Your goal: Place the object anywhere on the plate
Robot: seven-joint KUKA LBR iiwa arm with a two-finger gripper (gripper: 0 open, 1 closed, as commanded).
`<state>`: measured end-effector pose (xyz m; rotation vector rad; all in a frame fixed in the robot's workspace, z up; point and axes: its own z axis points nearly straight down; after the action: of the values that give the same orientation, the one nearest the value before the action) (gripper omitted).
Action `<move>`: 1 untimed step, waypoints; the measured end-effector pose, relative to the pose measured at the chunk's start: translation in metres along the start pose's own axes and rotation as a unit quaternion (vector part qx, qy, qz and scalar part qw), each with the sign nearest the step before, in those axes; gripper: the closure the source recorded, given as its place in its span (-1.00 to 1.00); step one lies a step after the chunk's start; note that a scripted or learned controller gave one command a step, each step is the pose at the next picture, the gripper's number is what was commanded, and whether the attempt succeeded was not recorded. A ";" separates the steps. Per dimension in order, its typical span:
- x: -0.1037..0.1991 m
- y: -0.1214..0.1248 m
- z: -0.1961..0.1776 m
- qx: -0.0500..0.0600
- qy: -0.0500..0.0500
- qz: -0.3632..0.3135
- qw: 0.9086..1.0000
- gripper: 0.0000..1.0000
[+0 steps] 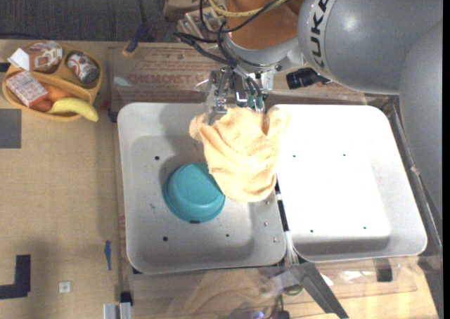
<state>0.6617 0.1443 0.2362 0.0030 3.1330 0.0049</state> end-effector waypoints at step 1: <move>-0.004 0.052 0.007 0.000 0.000 -0.001 1.000 1.00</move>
<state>0.6658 0.1960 0.2295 0.0009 3.1327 0.0062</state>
